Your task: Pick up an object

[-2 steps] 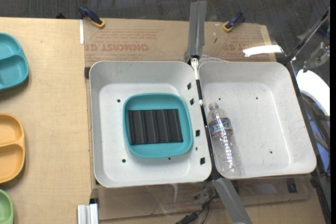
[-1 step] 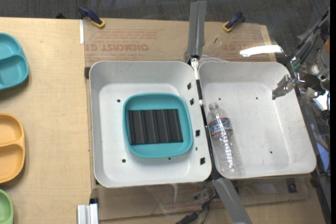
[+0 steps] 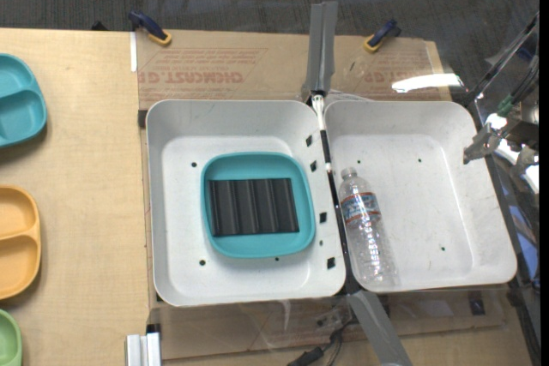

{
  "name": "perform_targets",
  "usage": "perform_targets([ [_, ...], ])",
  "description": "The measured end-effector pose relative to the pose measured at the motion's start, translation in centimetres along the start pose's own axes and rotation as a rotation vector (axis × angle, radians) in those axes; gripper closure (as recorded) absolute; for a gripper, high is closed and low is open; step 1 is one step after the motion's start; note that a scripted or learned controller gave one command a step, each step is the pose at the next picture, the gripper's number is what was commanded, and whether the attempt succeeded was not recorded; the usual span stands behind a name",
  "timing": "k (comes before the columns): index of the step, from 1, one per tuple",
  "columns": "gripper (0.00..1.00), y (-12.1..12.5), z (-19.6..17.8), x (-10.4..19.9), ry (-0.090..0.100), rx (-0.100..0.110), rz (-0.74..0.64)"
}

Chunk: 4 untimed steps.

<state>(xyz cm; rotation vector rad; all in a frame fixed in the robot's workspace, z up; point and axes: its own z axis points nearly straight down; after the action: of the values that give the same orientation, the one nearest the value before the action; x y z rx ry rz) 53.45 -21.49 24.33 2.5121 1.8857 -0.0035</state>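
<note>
A clear plastic water bottle (image 3: 364, 229) with a white cap and a blue and red label lies on its side in the right bin (image 3: 429, 141), close against that bin's left wall, cap towards the back. In the left bin (image 3: 171, 184) a teal tray (image 3: 256, 207) holding a dark grey ribbed insert rests flat in the middle.
Left of the bins, on the tan bench top, sit a teal divided plate (image 3: 17, 111), an orange one (image 3: 15, 240) and a green rim (image 3: 7, 343). Cardboard (image 3: 206, 69) held by clamps lies behind the bins. Metal fixtures and rods (image 3: 506, 124) crowd the right bin's right rim.
</note>
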Motion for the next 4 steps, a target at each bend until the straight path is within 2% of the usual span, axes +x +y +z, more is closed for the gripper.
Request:
perform_targets([
  [1,0.0,-1.7,-1.9,-0.5,0.0,0.0,0.139],
  [2,0.0,-2.0,-2.0,-0.1,0.0,0.001,0.274],
  [3,0.0,-0.6,2.0,0.1,0.0,0.005,0.23],
  [4,0.0,-3.4,0.3,-0.7,0.001,0.003,0.327],
])
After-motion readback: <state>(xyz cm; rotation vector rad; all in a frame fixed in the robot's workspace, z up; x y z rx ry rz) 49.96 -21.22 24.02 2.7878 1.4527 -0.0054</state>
